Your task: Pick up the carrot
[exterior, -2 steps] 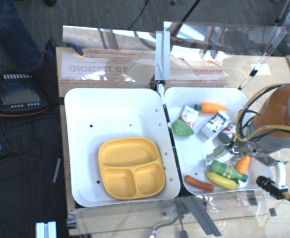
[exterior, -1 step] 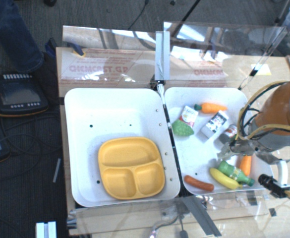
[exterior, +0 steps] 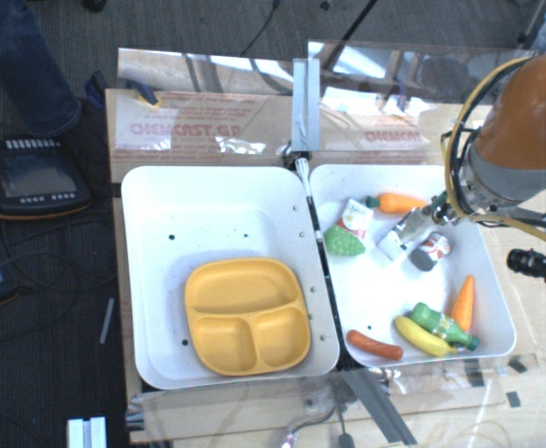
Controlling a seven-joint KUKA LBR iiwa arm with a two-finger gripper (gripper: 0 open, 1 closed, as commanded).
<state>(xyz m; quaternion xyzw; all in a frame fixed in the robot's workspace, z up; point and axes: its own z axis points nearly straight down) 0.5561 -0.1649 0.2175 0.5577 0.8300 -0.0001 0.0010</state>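
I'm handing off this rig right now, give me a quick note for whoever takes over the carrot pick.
Gripper: over the middle of the right bin, nothing seen between its fingers.
Carrots: two orange ones in that bin, one by the far wall just beyond the gripper, one near the right wall.
Done: no carrot lifted yet.
Left: grasp a carrot and lift it. The yellow tray sits in the left bin.

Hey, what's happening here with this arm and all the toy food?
A robot arm reaches in from the right over the right bin, which holds toy food. Its job is to pick up a carrot. Its gripper hangs in the bin's middle, just below the carrot lying near the far wall. A second carrot lies by the right wall. Nothing is seen in its grasp. The left bin holds a yellow divided plate.
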